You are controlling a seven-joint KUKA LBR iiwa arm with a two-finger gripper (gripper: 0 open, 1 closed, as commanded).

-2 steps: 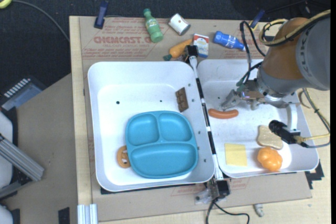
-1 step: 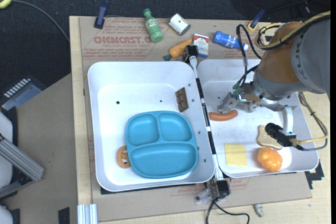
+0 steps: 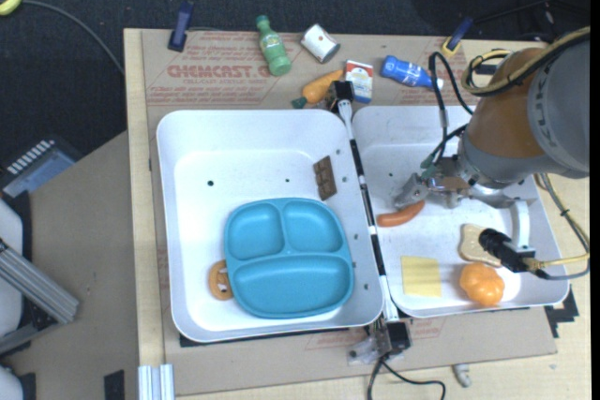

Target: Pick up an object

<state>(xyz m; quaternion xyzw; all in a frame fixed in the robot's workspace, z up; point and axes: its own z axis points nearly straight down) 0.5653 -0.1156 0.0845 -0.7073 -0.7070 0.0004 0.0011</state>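
Over the right bin (image 3: 403,140), your claw (image 3: 412,194) sits low, right at the upper end of the red sausage (image 3: 397,217), which lies on the bin floor close to the divider. From this angle you cannot tell whether the claw is open or closed. Nearby you've got a yellow cheese slice (image 3: 420,276), an orange (image 3: 482,284) and a piece of bread (image 3: 470,241). Across in the left bin (image 3: 216,155), a blue divided plate (image 3: 286,258) lies near a small brown block (image 3: 324,177).

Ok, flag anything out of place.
A green bottle, a white can, a blue bottle and a small carton lie scattered on the bench behind the bins, outside them. A pretzel pokes from under the blue plate.
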